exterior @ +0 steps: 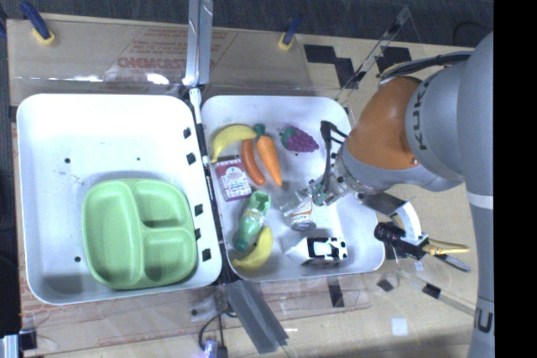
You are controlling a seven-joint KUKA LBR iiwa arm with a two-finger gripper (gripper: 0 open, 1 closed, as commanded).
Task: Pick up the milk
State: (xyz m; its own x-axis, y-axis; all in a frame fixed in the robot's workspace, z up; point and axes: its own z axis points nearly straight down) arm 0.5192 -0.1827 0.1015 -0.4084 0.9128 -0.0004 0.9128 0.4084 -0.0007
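The grey two-finger gripper (321, 194) hangs low in the right white bin (220, 109), centre-right of frame — whether it grips anything I cannot tell. The black-and-white cow-patterned milk carton (325, 249) lies just below it, near the bin's lower edge.

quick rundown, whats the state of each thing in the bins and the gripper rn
milk carton: on its side, near front edge of right bin, not gripped
green bottle: lying down, resting on a banana
carrots: lying side by side
grapes: loose near back wall
green plate: flat in left bin
gripper: low in right bin, above milk carton
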